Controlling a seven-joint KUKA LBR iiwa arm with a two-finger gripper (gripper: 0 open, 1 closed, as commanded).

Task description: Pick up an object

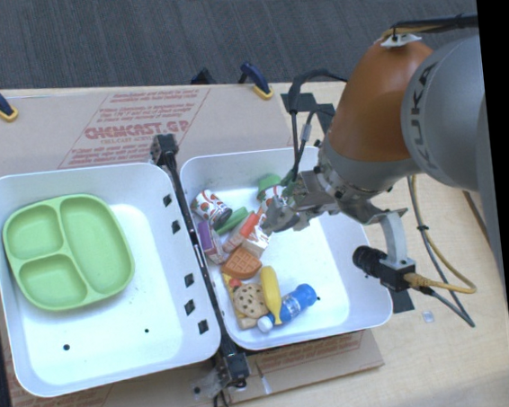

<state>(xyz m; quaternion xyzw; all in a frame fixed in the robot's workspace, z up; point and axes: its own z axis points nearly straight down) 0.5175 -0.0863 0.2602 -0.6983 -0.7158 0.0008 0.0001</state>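
Observation:
My gripper hangs over the upper middle of the right bin, just above a heap of small items. Beneath and beside it lie a red-and-white can, a green piece, an orange-red piece and a purple packet. Lower in the bin rest a brown round cookie, a tan cracker, a yellow banana and a blue bottle. The arm's wrist covers the fingers, and nothing is seen lifted.
The left bin holds a light green divided plate in its upper left part. A black divider with clips runs between the bins. Cables trail off the arm at the right.

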